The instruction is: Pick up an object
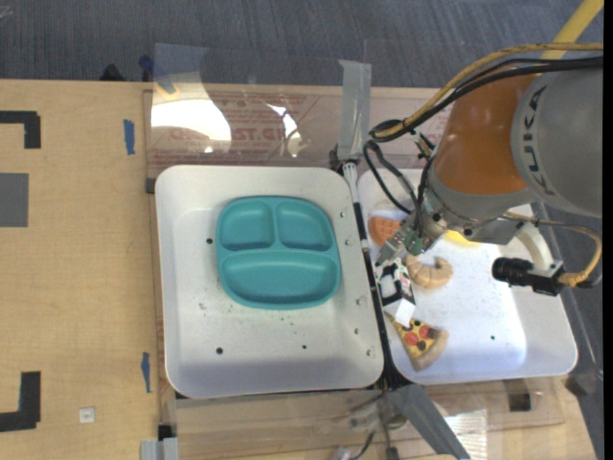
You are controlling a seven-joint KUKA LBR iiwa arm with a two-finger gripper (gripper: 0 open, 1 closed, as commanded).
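My gripper [394, 286] is low in the right bin [536, 353], near its left wall, with the grey arm and its orange band [488, 142] above it. A toy pizza slice [422, 341] lies just in front of the gripper. Right beside it, on its right, sits a tan donut-like piece [432, 273]. An orange food piece [384, 228] lies just behind it, partly hidden by the wrist. I see nothing clearly held in the gripper.
The left bin [192, 353] holds a teal divided plate [278, 252]. A dividing wall [369, 286] runs between the bins close to the gripper. Cables loop off the arm, and a black fitting [522, 273] juts over the right bin.
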